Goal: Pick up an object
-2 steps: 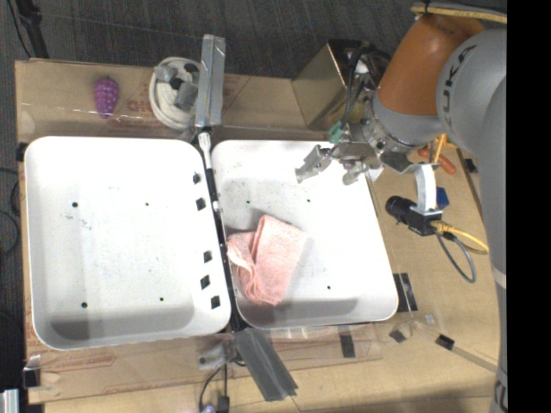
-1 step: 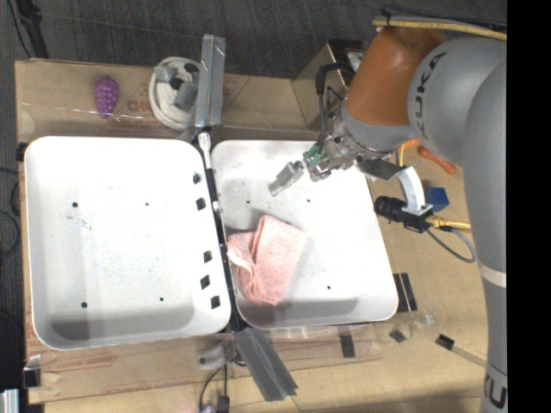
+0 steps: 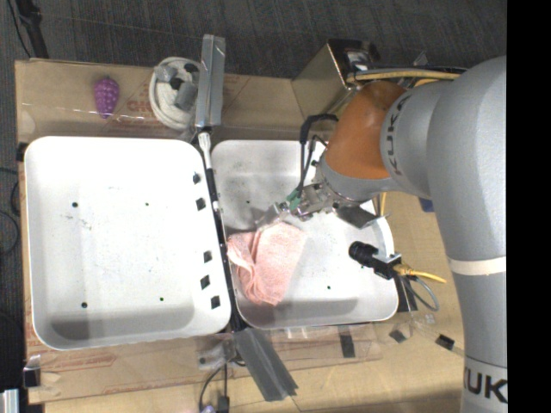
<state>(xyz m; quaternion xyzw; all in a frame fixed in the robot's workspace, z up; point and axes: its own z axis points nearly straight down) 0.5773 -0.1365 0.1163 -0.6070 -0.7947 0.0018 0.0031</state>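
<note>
A crumpled pink cloth [image 3: 267,263] lies in the right bin [image 3: 344,304], against its left wall. My gripper [image 3: 293,206] hangs low over that bin, just above the cloth's upper edge. The grey arm with its orange band comes in from the right and covers the bin's upper right part. I cannot make out whether the gripper touches the cloth.
The left bin [image 3: 52,231] stands beside the right one, with a divider rail [image 3: 211,231] between them. Outside the bins, at the back left of the bench, lie a purple grape-like object [image 3: 106,95] and a white coil [image 3: 175,91].
</note>
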